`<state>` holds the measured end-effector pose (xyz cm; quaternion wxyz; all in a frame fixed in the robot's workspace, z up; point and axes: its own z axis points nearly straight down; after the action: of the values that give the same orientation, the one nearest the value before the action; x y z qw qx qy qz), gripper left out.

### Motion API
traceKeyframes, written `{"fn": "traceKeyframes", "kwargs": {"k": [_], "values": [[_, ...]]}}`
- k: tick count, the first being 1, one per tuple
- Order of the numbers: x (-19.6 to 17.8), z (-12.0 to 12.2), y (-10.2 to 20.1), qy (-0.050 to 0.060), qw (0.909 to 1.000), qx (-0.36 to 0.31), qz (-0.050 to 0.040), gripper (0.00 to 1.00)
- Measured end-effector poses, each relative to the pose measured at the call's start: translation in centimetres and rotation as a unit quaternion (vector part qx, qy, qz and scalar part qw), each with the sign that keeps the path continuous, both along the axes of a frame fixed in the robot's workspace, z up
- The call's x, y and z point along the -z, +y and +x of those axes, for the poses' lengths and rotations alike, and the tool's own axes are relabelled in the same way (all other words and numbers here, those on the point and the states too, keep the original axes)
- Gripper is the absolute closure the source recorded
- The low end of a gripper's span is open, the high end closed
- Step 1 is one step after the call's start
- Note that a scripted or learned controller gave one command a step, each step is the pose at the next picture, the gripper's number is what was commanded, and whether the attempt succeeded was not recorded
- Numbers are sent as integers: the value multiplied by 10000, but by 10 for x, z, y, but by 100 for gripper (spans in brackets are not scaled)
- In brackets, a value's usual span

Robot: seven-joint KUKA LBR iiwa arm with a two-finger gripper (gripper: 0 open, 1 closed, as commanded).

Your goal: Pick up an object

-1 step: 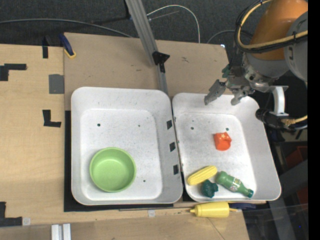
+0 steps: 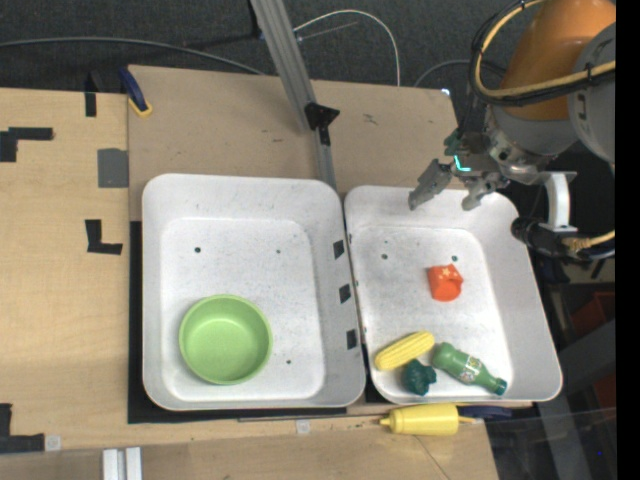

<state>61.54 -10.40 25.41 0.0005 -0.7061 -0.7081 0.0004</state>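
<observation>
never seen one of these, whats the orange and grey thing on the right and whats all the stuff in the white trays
That is a robot arm, reaching in from the right. One fixed camera looks down on the bench at a slant. The arm's grasping part, the end effector, has two fingers, spread open, at the far rim of the right bin, and nothing sits between them. That bin holds an orange block, a toy corn cob, a green bottle and a small dark green piece. The left bin holds a green bowl. A yellow bottle lies on the bench beside the right bin's near edge.
</observation>
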Motion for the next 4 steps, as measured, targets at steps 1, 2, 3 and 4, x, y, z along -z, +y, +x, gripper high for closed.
{"fn": "traceKeyframes", "kwargs": {"k": [1, 2, 3, 4], "values": [[64, 0, -3, 33, 10000, 8, -5, 0], [111, -5, 4, 25, 10000, 6, -4, 0], [165, -7, 5, 31, 10000, 4, -5, 0], [152, -5, 5, 8, 10000, -2, -1, 100]]}}
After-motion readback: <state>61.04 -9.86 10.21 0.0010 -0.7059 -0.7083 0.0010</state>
